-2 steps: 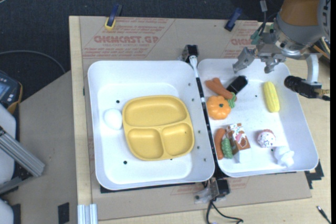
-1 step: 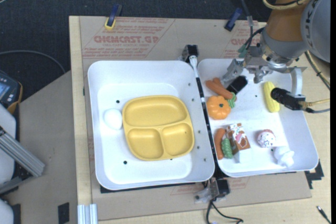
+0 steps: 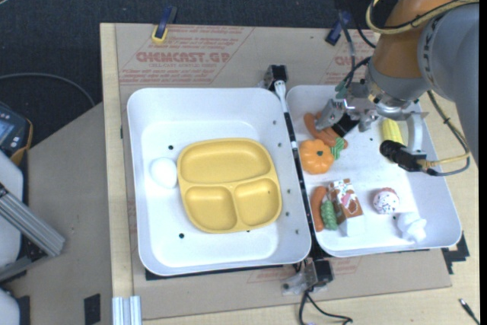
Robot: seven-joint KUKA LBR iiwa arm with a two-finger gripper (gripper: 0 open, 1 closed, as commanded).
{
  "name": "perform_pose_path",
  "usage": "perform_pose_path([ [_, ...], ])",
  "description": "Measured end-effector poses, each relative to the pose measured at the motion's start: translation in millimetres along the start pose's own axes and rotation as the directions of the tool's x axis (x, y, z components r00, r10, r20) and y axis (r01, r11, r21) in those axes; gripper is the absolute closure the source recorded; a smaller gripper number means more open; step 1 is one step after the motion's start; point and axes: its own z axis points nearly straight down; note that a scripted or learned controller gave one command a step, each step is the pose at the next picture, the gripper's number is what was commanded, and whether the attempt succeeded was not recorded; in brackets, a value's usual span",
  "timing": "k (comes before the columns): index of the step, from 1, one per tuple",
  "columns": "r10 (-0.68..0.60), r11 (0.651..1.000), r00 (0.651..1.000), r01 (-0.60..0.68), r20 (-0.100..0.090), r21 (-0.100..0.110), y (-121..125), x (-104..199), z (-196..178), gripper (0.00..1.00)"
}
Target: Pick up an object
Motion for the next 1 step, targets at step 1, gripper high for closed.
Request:
perform_pose_path([
  [1, -0.001, 1.0, 1.0, 0.001, 0.001, -0.002, -0.3, 0.7, 32.9, 0.0],
])
